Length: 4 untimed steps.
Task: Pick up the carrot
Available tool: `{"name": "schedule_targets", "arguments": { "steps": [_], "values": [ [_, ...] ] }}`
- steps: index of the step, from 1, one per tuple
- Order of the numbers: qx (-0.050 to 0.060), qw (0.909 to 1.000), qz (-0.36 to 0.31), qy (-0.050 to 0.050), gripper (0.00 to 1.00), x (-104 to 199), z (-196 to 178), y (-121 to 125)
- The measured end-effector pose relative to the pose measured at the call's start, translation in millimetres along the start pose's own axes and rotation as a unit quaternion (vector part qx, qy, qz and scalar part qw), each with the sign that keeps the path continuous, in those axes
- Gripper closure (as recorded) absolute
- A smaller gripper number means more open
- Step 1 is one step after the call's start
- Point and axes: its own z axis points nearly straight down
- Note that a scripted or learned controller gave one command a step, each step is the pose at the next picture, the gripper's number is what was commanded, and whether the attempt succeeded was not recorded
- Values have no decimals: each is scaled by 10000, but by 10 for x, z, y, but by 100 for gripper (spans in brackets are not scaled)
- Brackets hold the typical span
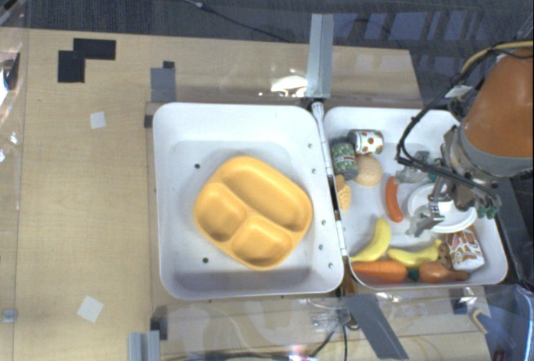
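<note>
On the wooden table [75,209], two shallow white bins sit side by side. The left bin [175,268] holds a yellow divided plate [253,210], tilted at an angle. The right bin [367,222] holds a clutter of toy food. The carrot [380,272] lies flat along the near wall of this bin, close to its left corner: a stubby orange piece, smooth and rounded, with its long side parallel to the wall. Just above it lies a yellow banana [375,242], and to its right a second banana [415,254] and a reddish piece [434,272]. The grey arm with an orange band [499,111] reaches in from the right. Its end effector [427,218] hangs over the right half of the bin, well apart from the carrot; whether it is released or clenched cannot be told.
</note>
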Motion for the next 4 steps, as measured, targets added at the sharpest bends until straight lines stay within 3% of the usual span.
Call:
{"name": "schedule_targets", "arguments": {
  "steps": [1,2,3,4],
  "values": [
    [0,10000,-56,-4,0,227,877,183],
    [0,9983,589,-7,0,47,546,-28],
    [-1,9969,786,-11,0,238,943,180],
    [0,9834,1816,-16,0,234,435,167]
  ]
}}
